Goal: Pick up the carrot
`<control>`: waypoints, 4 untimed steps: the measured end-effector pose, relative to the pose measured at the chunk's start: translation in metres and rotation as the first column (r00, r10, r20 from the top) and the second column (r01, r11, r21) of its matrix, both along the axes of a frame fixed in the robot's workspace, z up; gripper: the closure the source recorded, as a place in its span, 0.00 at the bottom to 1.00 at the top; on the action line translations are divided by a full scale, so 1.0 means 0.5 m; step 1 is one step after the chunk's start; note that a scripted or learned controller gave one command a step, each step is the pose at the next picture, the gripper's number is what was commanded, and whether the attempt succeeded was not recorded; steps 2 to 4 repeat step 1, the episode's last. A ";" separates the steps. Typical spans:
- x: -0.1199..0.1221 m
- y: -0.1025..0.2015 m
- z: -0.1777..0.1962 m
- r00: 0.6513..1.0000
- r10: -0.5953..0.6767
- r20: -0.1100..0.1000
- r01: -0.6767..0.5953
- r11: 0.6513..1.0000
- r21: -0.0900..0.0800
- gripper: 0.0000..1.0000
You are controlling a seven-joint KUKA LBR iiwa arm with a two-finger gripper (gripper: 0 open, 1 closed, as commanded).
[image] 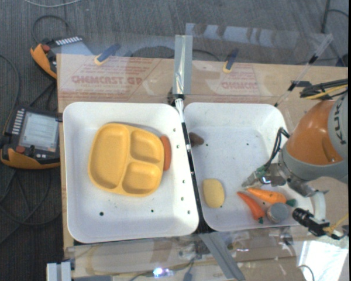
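carrots are what we look for first, and we see two orange pieces low in the right bin [234,119], near its front right corner: one carrot [268,195] lying roughly level with a green tip at its right end, and a redder second piece [251,206] slanting down just beside it, the two touching or nearly so. our gripper [276,181] sits directly above the level one, but the wrist hides the fingers, so we cannot tell whether they are wide, narrow or closed on anything.

to do this step well, we judge we should come straight down across the carrot's narrow width, centred along its length, and close only once the tips straddle it. the slanted piece crowds one side and could be nudged or caught along with it. the bin's front wall lies close too, leaving little room for a finger.

elsewhere we note a pale yellow potato-like lump [213,193] near the bin's left side, a small brown object [195,138] by the divider, and in the left bin [76,215] a yellow compartment tray [127,158] with a reddish sausage [166,153] against its right edge; all well apart from our work.
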State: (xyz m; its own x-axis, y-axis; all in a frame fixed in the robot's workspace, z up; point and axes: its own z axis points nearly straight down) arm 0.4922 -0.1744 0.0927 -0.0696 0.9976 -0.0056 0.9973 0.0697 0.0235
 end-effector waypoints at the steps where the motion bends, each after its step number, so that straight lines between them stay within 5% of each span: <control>1: 0.034 0.213 0.180 1.000 -0.010 -0.026 0.011 1.000 0.005 1.00; 4: 0.034 0.213 0.180 1.000 -0.010 -0.026 0.011 1.000 0.005 1.00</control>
